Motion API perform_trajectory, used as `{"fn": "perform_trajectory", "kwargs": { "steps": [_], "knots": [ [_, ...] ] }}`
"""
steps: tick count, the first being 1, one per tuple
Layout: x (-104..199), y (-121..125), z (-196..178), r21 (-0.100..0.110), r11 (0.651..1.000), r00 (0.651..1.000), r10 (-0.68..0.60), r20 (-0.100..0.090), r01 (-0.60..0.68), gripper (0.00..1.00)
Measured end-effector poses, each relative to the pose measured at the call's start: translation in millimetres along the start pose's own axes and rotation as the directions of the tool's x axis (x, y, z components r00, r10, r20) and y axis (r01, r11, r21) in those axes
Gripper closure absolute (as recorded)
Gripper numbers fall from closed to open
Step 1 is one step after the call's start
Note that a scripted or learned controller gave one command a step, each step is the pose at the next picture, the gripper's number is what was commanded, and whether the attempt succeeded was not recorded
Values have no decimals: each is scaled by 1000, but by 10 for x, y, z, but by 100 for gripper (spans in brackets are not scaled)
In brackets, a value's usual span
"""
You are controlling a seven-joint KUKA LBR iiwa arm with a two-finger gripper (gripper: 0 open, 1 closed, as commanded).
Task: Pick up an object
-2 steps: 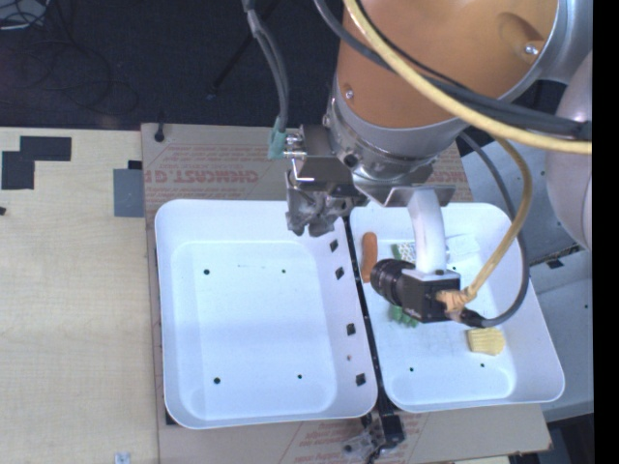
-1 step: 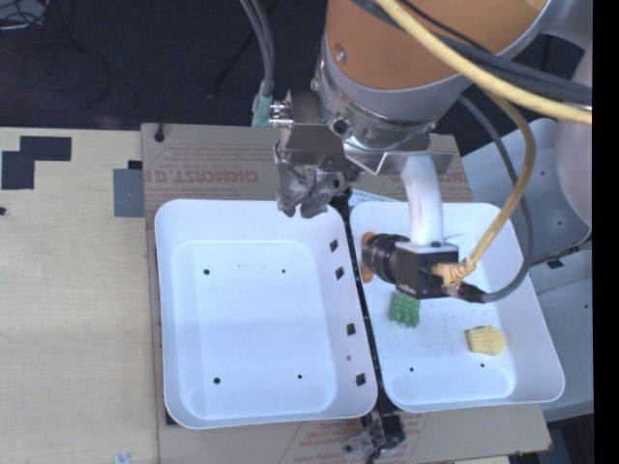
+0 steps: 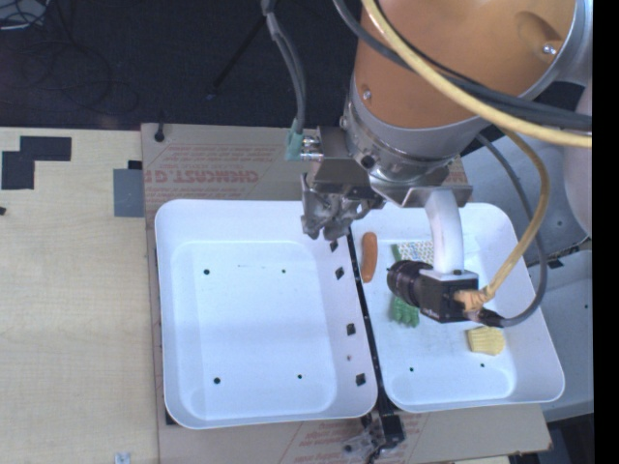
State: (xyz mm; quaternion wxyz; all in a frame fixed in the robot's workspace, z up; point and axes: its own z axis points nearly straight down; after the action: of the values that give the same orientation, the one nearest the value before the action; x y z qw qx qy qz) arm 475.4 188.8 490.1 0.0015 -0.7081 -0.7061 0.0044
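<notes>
My gripper point(image 3: 327, 226) hangs over the far end of the divide between the two white bins, just left of an orange carrot-like stick point(image 3: 368, 256) that lies in the right bin point(image 3: 527, 375). Nothing shows between the fingers. A green leafy piece point(image 3: 403, 310) lies near the bin's middle, partly behind the robot's own fittings. A speckled pale piece point(image 3: 416, 248) sits behind it. A yellow wedge point(image 3: 486, 341) lies toward the right side of that bin.
The left bin point(image 3: 184, 356) sits beside the right one on a cardboard sheet point(image 3: 222, 167). The big orange-banded arm point(image 3: 455, 56) looms over the far part of the right bin. A clamp point(image 3: 377, 438) sits at the near edge between the bins.
</notes>
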Motion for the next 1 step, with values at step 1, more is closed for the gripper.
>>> {"fn": "perform_trajectory", "kwargs": {
  "steps": [1],
  "knots": [
    [334,2,-118,-6,1000,1000,-6,-3,6,100]
  ]
}}
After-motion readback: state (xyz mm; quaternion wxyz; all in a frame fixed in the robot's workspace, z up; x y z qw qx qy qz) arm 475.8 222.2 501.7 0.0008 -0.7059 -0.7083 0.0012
